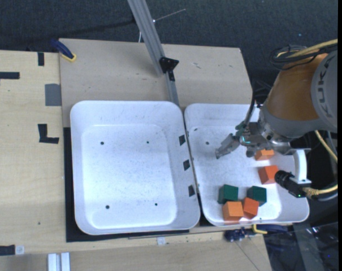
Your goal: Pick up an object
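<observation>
Hiding part of an orange block (265,154), the tool (227,148) hovers.

Place: robotics lab
Evidence: plywood bench (131,66) with black tape marks at left, two white bins (80,151), grey-orange arm (298,95) at right

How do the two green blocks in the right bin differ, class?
The left green block lies nearer the bin's middle; the right green block lies nearer the arm's side. The left one touches an orange block below it; the right one sits just above another orange block. The left one looks slightly larger. Both are dark green cubes in the right bin.
</observation>
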Controlling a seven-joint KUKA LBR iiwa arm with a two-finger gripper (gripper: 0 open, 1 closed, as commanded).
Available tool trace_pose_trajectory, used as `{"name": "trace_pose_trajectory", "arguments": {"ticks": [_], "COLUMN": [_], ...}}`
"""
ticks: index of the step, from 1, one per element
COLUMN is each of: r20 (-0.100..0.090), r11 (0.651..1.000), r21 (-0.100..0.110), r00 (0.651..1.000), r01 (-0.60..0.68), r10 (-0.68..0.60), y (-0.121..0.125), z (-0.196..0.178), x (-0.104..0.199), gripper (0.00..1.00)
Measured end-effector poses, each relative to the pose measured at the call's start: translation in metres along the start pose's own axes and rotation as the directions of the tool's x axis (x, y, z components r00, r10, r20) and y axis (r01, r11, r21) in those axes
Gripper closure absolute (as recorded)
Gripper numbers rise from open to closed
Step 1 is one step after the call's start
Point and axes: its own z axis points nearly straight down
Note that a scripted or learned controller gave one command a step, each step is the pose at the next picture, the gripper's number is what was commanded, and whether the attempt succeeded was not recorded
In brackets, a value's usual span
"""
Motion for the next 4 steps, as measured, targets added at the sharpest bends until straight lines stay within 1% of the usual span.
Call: {"name": "trace_pose_trajectory", "arguments": {"ticks": [1, 2, 3, 4], "r20": [0.000, 0.001, 0.000, 0.001], "r11": [1.000, 1.000, 1.000, 1.000], "r21": [0.000, 0.005, 0.006, 0.002], "r00": [1.000, 1.000, 1.000, 1.000], "r01": [0.000, -0.001, -0.001, -0.001], "r10": [0.000, 0.001, 0.001, 0.001], "y": [0.000, -0.002, -0.007, -0.008], "z": [0.000, 0.043, 0.108, 0.117], "x": [0.000, 0.000, -0.001, -0.001], "gripper": [0.00, 0.00, 0.00, 0.00]}}
